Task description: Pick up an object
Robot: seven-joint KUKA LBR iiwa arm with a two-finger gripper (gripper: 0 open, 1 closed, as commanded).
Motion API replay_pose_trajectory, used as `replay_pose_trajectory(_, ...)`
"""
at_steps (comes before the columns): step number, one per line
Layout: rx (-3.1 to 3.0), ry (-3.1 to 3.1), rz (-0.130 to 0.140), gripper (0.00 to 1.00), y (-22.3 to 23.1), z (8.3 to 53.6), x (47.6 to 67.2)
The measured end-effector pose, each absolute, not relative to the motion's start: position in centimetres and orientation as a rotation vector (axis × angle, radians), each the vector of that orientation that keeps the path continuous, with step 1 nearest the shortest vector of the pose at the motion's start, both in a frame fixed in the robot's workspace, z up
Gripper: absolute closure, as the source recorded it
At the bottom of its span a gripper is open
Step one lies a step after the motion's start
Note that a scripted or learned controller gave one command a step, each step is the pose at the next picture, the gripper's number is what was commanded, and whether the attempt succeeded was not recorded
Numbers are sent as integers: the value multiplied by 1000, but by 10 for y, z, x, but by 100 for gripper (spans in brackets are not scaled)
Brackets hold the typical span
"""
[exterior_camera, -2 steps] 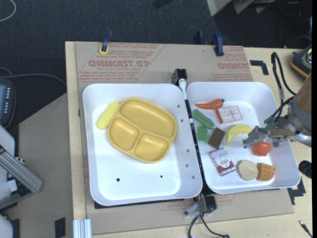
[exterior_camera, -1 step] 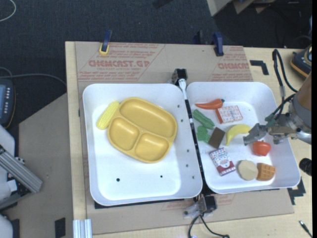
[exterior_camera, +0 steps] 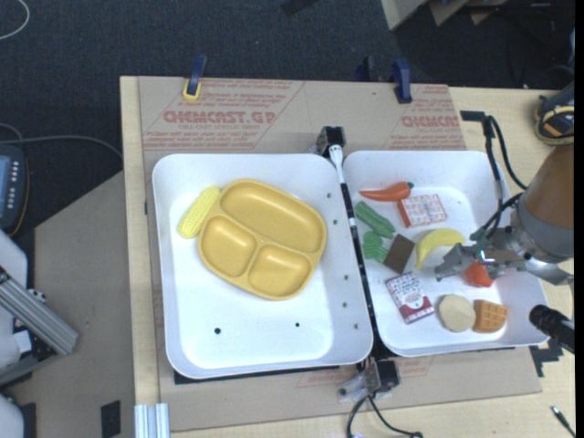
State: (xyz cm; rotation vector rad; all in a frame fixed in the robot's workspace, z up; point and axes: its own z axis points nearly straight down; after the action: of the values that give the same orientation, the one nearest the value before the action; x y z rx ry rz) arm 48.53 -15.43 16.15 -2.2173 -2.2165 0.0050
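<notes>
Under both bins, brown board point(exterior_camera: 228, 108) printed "CHEMCAST", claw point(exterior_camera: 465, 261) over right bin point(exterior_camera: 456, 161)

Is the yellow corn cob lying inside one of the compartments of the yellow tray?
No. The corn cob lies on the floor of the left bin, against the outer left edge of the yellow tray.

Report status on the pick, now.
Gripper low in right bin, fingers unreadable. Red tomato beside it, not visibly held. Banana crowds close.

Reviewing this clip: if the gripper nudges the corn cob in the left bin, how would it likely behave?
The corn cob looks like rounded toy plastic, so probably light and stiff. Its cylindrical shape may roll sideways, though the yellow divided plate it lies against would likely stop it.
</notes>
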Motion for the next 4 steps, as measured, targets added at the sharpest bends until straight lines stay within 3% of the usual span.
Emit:
replay_pose_trajectory(2,-2221,-2221,-8,0,-155,87,490)
replay_pose_trajectory(3,-2229,-2224,-7,100,-157,98,490)
replay_pose_trajectory(4,-2224,-2226,-3,100,-152,155,483)
